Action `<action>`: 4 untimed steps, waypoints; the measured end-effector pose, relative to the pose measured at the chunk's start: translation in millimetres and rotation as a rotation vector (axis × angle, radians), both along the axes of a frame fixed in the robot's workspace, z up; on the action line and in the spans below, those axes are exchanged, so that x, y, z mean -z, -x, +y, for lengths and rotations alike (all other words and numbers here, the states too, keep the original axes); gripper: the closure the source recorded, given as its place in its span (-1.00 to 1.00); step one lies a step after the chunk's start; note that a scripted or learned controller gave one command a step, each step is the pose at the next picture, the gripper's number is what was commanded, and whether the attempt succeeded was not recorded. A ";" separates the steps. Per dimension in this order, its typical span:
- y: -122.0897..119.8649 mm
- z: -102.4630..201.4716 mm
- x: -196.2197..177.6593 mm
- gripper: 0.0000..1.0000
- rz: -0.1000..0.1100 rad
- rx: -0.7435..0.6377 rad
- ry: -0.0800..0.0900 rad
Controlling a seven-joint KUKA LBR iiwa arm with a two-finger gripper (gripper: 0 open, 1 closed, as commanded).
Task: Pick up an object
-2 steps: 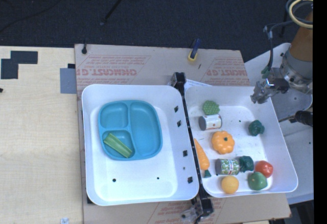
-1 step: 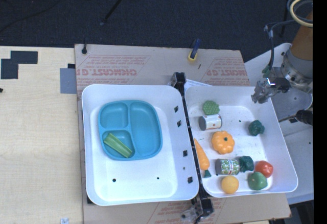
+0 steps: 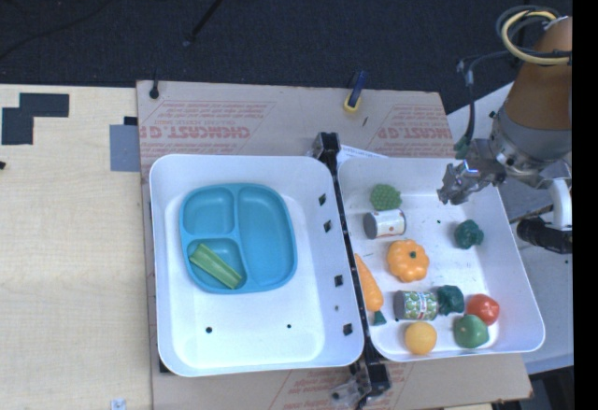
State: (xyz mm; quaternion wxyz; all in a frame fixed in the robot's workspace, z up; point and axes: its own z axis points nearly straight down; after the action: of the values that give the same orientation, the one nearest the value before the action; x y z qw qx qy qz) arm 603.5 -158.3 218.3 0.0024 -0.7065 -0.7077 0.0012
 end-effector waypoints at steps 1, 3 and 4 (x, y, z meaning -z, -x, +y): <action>26.1 44.5 6.6 1.00 0.001 0.000 -0.001; 63.3 148.7 3.2 1.00 0.002 -0.002 0.000; 84.2 194.0 8.5 1.00 0.002 -0.002 0.000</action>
State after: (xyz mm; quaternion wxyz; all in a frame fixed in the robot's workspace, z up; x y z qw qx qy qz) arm 519.3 35.7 209.8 0.0031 -0.7058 -0.7084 0.0018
